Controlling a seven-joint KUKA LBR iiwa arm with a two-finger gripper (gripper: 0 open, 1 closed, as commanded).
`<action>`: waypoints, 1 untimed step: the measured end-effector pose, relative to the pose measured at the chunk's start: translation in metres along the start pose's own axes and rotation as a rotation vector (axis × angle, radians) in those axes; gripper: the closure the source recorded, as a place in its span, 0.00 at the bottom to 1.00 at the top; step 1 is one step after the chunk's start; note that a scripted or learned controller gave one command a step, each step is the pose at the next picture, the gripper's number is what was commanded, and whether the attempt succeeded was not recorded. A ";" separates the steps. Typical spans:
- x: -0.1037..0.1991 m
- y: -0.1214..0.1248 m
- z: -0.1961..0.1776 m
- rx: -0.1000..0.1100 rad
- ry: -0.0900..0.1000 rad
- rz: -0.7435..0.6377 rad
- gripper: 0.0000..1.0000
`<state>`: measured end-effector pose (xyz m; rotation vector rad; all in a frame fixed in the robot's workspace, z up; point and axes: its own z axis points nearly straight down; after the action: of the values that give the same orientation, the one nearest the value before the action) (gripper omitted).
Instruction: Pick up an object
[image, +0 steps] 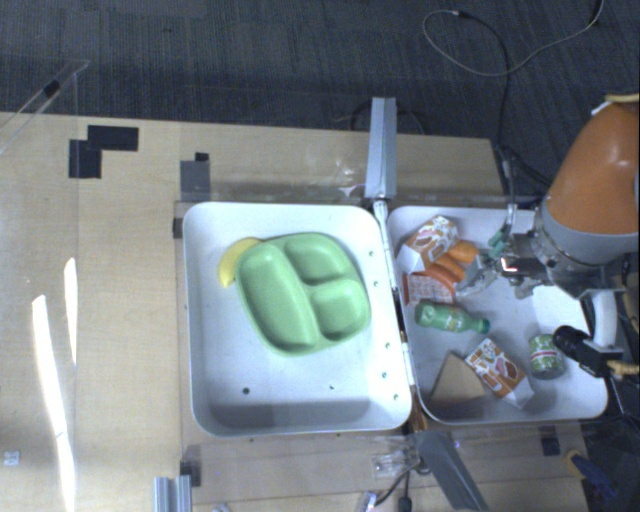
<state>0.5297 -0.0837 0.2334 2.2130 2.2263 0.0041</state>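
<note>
The right bin (575, 400) holds several small items. A white and orange snack packet (432, 238) lies at its far left, with an orange carrot-like toy (456, 262) just below it. A green bottle (450, 319) lies on its side in the middle. Nearer the front are a brown triangular piece (458, 378), a small printed packet (496, 366) and a small green can (544, 354). My gripper (497, 262) hangs low over the bin's upper middle, just right of the carrot toy and above the bottle. Nothing shows between its tips.
The left bin (220, 400) holds a green divided plate (300, 288) with a yellow banana (233, 262) poking out at its upper left. A metal divider post (380, 150) stands between the bins at the back. The arm's orange band (600, 170) rises at the right.
</note>
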 end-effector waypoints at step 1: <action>-0.012 0.046 0.130 -0.020 -0.003 -0.087 0.00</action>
<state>0.5767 -0.0954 0.1036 2.1029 2.3083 0.0233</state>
